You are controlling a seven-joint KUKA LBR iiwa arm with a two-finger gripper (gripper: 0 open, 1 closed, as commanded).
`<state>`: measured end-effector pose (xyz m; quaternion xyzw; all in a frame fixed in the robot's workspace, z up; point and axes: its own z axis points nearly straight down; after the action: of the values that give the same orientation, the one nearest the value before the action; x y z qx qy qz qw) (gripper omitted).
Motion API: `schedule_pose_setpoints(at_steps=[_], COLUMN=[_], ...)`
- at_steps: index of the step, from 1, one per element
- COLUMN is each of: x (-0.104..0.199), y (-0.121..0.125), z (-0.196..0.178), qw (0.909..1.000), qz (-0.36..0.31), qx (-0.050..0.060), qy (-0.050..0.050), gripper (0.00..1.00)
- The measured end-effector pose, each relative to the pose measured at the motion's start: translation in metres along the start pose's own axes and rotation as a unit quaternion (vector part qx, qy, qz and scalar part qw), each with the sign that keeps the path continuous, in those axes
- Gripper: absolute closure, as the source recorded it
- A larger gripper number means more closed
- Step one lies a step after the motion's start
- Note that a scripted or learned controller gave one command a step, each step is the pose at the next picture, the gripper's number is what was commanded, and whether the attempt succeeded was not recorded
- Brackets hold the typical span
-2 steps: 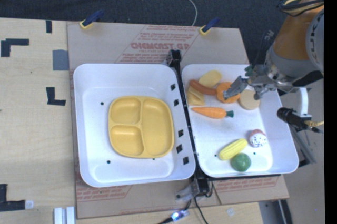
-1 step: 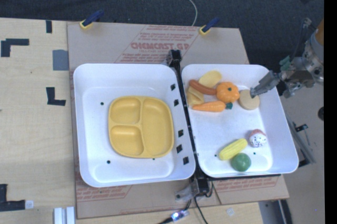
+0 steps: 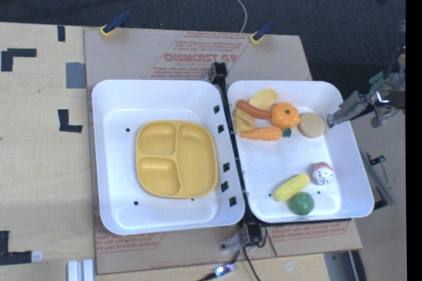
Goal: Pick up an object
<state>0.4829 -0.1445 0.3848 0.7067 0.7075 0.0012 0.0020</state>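
Underneath, brown cardboard (image 3: 198, 59) on bench (image 3: 33, 141)

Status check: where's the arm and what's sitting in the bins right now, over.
Gripper at right bin's right edge, nothing held. Nearest: round beige piece, beside the orange pumpkin. Yellow tray in left bin. Nothing in the way.

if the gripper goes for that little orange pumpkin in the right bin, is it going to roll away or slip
The pumpkin looks round and smooth like a plastic toy, so it may slip between two fingers and is probably light. It lies against the carrot and sausage, which should limit rolling toward them, though a push could shift them too. Its flattish shape probably rolls less than a ball would.
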Motion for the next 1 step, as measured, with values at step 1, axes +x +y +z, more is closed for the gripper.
schedule_pose_setpoints(at_steps=[1], x=[0.0002], y=[0.0014], z=[-0.0062], qw=[1.0000], qz=[0.000], qx=[0.002], qy=[0.000], gripper=[1.00])
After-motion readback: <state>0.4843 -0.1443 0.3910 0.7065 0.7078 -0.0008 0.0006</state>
